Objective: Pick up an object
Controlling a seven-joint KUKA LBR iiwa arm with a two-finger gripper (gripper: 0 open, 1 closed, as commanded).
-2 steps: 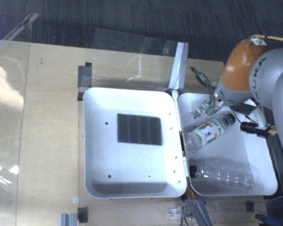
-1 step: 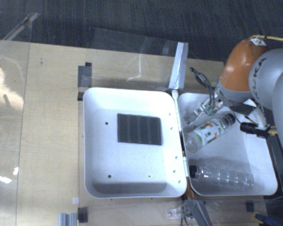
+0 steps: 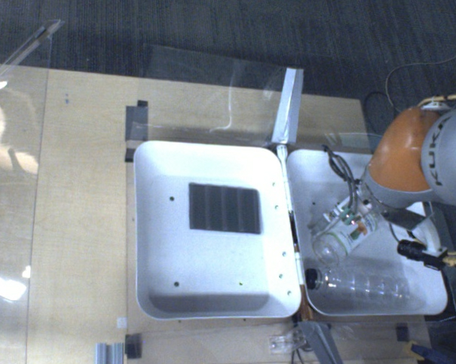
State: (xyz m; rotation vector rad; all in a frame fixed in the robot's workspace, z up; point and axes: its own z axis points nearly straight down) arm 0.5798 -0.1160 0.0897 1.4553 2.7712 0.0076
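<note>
A clear plastic bottle (image 3: 363,285) with a black cap (image 3: 311,277) lies on its side along the near wall of the right bin (image 3: 311,177). A dark ribbed rectangular block (image 3: 224,208) lies flat in the middle of the left bin (image 3: 155,212). My gripper (image 3: 340,229) reaches down into the right bin, just above and behind the bottle's capped end. A rounded clear shape (image 3: 327,248) sits at its tip; I cannot tell whether that is a separate object or part of the bottle.
The arm's orange band (image 3: 401,156) and grey wrist hang over the right bin's far right part, with cables (image 3: 421,254) trailing off it. A metal post (image 3: 288,105) stands behind the seam between the bins. A clear screen (image 3: 17,168) covers the bench at left.
</note>
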